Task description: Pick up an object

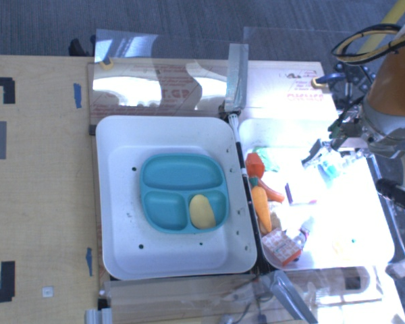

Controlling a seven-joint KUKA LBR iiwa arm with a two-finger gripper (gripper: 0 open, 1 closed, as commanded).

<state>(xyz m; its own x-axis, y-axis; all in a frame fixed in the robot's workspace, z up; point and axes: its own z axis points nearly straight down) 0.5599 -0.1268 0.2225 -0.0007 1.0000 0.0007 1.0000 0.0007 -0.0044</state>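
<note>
Glare washes out most of the right bin, so its far contents are hard to make out. Along its left edge lie an orange carrot, a red piece and a clear packet with red print too small to read. The end effector, at the frame's right, hangs over this bin; whether it is spread or pressed together cannot be told. The left bin holds a blue tray with a yellow lemon in its lower right compartment. Red writing on the cardboard above is illegible
</note>
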